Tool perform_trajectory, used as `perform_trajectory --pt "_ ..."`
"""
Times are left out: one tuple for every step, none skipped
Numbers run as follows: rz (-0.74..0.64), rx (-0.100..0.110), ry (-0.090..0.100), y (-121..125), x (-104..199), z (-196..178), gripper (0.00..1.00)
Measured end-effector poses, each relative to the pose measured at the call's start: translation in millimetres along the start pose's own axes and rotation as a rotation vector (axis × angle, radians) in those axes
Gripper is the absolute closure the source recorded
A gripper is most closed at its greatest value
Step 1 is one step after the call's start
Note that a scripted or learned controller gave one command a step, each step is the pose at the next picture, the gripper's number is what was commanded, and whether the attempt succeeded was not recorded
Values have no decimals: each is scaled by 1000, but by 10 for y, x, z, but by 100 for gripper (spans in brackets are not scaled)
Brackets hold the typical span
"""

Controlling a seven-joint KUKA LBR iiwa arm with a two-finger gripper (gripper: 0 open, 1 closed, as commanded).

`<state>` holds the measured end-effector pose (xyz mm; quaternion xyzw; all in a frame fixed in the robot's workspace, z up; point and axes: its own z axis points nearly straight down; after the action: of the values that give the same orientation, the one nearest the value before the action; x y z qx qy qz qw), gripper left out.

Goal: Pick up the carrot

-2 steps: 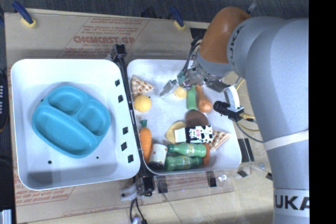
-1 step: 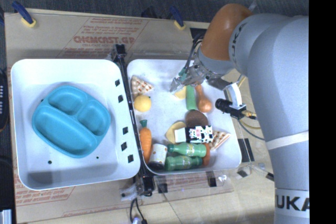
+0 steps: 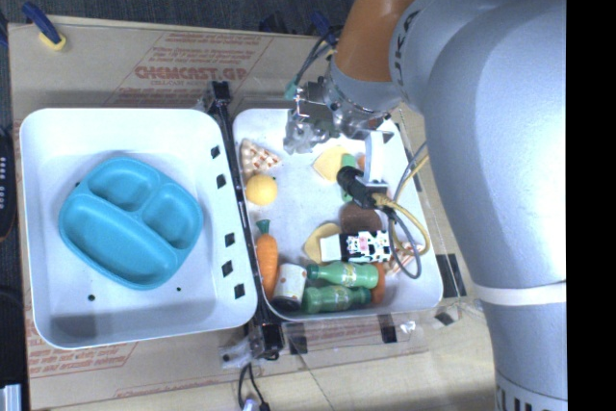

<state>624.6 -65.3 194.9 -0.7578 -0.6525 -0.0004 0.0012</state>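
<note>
Carrot (image 3: 267, 254) by right bin's (image 3: 423, 250) left wall | claw (image 3: 300, 132) well apart, up-frame | grip state: cannot tell

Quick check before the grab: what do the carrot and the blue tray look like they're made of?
Carrot: likely moulded plastic toy, smooth orange body with a slight sheen and a green top. Blue tray: probably plastic, even matte-to-satin blue with rounded moulded compartments.

You have two white bins: the left bin (image 3: 38, 207) holds a blue tray (image 3: 130, 221). In the right bin (image 3: 252, 125), a lemon (image 3: 261, 190) sits at nine o'clock, a green bottle (image 3: 339, 286) at six, a waffle (image 3: 255, 156) at ten.
</note>
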Motion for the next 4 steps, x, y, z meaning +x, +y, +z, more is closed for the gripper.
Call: perform_trajectory --pt "5 5 -2 -12 -32 23 0" --pt "-94 10 -2 -182 -401 1062 0" --pt "-83 9 -3 -775 -399 1041 0" --pt "-92 13 -5 -773 -398 944 100"
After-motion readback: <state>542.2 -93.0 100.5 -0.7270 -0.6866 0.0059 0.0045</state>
